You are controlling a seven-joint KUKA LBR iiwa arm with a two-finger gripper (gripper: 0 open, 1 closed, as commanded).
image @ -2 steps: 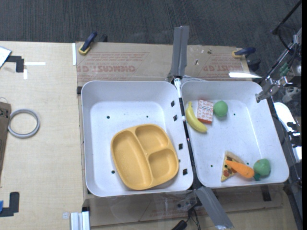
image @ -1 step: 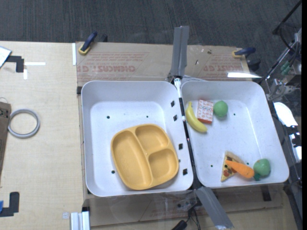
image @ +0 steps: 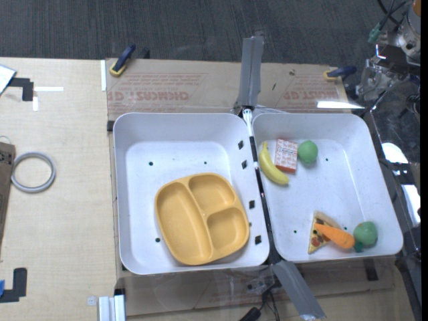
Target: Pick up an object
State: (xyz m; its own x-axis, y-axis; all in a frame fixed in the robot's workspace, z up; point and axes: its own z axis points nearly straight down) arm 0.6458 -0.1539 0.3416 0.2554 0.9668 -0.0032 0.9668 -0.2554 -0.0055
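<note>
While the arm sits at the far right top corner of the view, well apart from both bins, we see only part of its wrist hardware with cables, and the end effector is too cluttered and cropped for us to tell its state.

On the bench we find two shallow white bins side by side. Lying in the left bin is a yellow divided plate with three compartments, set toward the near side.

We count several objects in the right bin. Near its far left corner a banana lies along the dividing wall, with a small red and white box just beside it and a green ball touching or nearly touching the box on its right. Toward the near right corner we see a pizza slice toy, with a carrot lying across it and a second green round object at the carrot's right end.

Left of the bins, a roll of tape rests on the bench, and cardboard lies beyond the bins with blue clamps at its far edge.
</note>
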